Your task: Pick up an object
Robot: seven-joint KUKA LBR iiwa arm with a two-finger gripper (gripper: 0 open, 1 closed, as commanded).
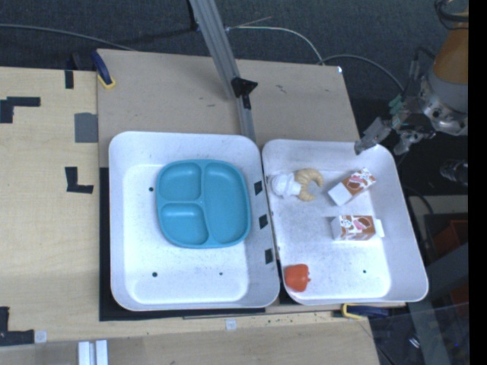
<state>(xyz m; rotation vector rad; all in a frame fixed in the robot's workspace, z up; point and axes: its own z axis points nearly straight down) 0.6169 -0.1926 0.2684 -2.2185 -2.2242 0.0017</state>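
The right bin point(396, 276) holds a tan croissant point(309, 182) with a small white object point(282, 184) beside it, two small brown-and-white cartons point(352, 186) point(356, 227), and a red-orange object point(297, 277) at the near left corner. My gripper point(374, 138) hangs at the bin's far right corner, above its rim and apart from every object. The nearest thing to it is the upper carton, a little below and to its left. Nothing is seen between the fingers.
The left bin point(133, 280) carries a blue divided plate point(203, 203). A grey metal pole point(221, 44) slants down to the bins' far edge between them. Cables run over the dark floor behind the bench.
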